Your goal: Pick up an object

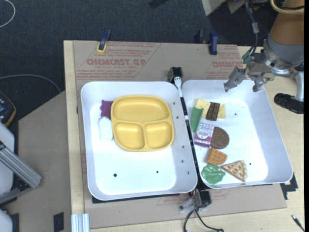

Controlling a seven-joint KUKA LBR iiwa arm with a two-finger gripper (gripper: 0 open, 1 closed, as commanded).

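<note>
My gripper [245,83] hangs over the far edge of the right bin [270,129], its two fingers spread apart with nothing between them. Below and to its left lie the toy foods: a yellow cheese slice with a brown chocolate bar [213,110] on it, a green strip [196,118], a pink-and-white packet [204,132], a round brown cookie [220,137], an orange waffle [216,156], a green leaf [213,173] and a pizza slice [235,169]. The gripper is well clear of all of them.
The left bin [135,178] holds a yellow divided tray [142,122], with a purple item [106,108] and a white item [105,128] at the tray's left side. A black divider clip [175,73] sits between the bins at the far edge.
</note>
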